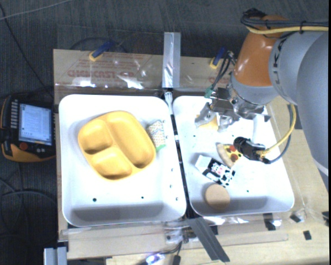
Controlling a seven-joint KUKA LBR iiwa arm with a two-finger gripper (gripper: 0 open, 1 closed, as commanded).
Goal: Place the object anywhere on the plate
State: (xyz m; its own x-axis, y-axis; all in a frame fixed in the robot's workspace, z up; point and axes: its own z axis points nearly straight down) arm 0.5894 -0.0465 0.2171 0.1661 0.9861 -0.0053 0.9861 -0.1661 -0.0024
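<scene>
A yellow divided plate lies in the left bin. A small speckled white and green object rests against the plate's right rim. My gripper is low over the far left part of the right bin, its fingers spread apart. A pale yellow piece sits on the bin floor between and just below the fingertips; the fingers do not close on it.
In the right bin lie a toy pizza slice, a black-and-white cow-patterned object and a round tan cookie. The bins' shared wall runs between them. A handheld pendant sits left of the bench.
</scene>
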